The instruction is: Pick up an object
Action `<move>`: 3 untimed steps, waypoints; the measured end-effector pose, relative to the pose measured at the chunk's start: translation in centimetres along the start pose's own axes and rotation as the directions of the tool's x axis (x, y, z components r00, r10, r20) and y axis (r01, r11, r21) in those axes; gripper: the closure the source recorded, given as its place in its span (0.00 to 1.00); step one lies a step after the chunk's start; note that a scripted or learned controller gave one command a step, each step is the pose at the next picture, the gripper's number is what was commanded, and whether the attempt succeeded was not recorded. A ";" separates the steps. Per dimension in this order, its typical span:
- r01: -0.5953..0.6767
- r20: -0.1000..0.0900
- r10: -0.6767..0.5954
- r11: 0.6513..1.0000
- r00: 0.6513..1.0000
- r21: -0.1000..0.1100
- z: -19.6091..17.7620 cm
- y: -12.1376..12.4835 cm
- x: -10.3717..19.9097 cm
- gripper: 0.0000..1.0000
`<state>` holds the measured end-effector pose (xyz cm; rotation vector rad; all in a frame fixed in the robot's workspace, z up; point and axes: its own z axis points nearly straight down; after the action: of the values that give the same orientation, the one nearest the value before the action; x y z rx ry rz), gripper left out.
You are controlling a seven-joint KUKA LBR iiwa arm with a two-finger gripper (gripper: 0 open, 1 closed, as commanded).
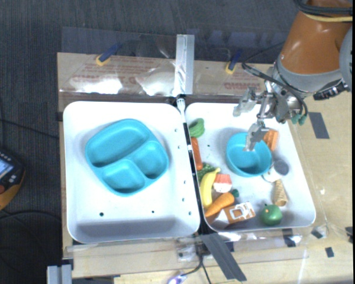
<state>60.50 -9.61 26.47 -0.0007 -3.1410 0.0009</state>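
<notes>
We can't tell the gripper's (257,136) state over the blue bowl (248,155); its rim may deflect a grab.

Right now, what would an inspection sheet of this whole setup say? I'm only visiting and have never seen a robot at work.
Surface: two white bins, left bin and right bin, side by side on a bench.
Job's things: blue bowl, banana, carrot, green ball, small carton, cone-shaped piece, all in the right bin.
Clutter: blue divided tray in the left bin.
Grippers: gripper hangs over the bowl's rim; no object seen between its fingers.
Cables: dark cables on the floor at left.
Surroundings: handheld controller at the left edge; dark carpet.
</notes>
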 end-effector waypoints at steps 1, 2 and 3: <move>-0.152 0.000 0.152 0.988 0.988 0.000 16.6 -0.6 -1.0 0.00; -0.104 0.017 0.104 0.995 0.994 -0.002 17.5 -2.5 0.8 0.00; -0.047 0.017 0.047 0.999 0.999 0.006 17.5 0.0 0.4 0.00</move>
<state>60.11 -9.65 9.00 -0.0748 -3.1571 0.0103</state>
